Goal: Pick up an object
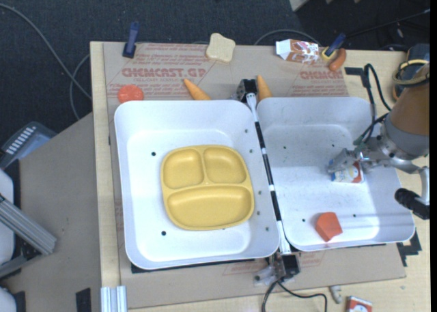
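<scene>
The gripper [343,166] sits low inside the right bin [307,116], up and to the right of the orange block [328,226] and well apart from it. Something small with blue and orange sits at its tip, but whether it is pinched I cannot tell. I judge nothing lifted yet; the grasp and the raise both remain.

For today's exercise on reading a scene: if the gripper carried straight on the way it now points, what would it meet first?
The gripper points down and leftward into the right bin. Just below its tip lies a small blue, white and orange object, so it would probably meet that or the bin floor first; depth is hard to judge.
</scene>
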`<state>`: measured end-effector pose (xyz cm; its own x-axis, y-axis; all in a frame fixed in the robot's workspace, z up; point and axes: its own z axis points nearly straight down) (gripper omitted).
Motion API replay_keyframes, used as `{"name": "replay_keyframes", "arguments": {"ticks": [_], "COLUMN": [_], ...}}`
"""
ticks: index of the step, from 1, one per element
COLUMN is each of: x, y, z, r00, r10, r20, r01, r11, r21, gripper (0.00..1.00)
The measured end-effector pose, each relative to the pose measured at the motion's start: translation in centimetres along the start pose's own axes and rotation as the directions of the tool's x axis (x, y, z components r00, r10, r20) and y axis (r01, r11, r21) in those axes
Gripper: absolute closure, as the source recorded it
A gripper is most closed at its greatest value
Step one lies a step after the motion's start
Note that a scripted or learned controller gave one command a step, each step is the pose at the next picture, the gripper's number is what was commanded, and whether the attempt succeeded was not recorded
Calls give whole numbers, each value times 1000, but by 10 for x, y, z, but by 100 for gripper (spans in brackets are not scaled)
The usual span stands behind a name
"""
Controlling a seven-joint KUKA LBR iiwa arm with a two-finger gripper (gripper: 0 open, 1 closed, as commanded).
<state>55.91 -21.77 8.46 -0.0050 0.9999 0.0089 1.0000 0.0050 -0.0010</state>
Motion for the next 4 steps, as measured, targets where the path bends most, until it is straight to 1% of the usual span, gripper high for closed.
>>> {"name": "replay_keyframes", "arguments": {"ticks": [1, 2, 3, 4], "x": [0, 60, 123, 173], "y": [0, 74, 63, 47], "z": [-10, 0, 1, -100], "r00": [1000, 1000, 1000, 1000], "r10": [0, 3, 3, 3], "r20": [2, 8, 7, 9], "r01": [0, -3, -3, -3], "r11": [1000, 1000, 1000, 1000], "r21": [-1, -3, 1, -4], "gripper": [100, 100, 100, 100]}}
